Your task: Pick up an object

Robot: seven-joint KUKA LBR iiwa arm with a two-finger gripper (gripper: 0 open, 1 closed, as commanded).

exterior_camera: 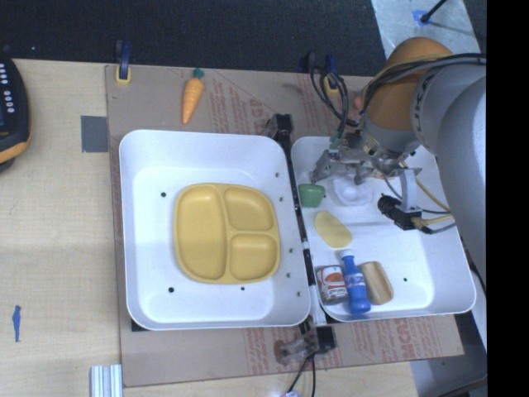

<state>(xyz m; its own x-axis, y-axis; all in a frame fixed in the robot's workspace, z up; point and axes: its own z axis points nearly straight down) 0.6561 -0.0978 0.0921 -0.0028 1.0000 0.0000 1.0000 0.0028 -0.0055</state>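
Toys sit in the right bin (450,296), and none of them is lifted yet. The tool (354,170) is down low at the far end of that bin, close to a small green piece (312,194) on its left side. Wires and metal parts hide the tip, so I cannot tell if it is clenched or let go, and I see nothing held in it.

A pale yellow oval (333,228) lies a bit nearer, in the middle of the bin. At the near end, a small red and white can (332,284), a blue bottle (355,285) and a tan block (378,281) lie side by side, touching or almost touching.

The left bin (140,222) holds a big yellow tray with three parts (225,231). A toy carrot (192,96) lies on the worktop, far from the bins (nobody is reaching for it).

I think the job is only at its start: the arm has got to the bin, but grabbing and lifting something are left to do. The green piece looks like the closest thing to pick.
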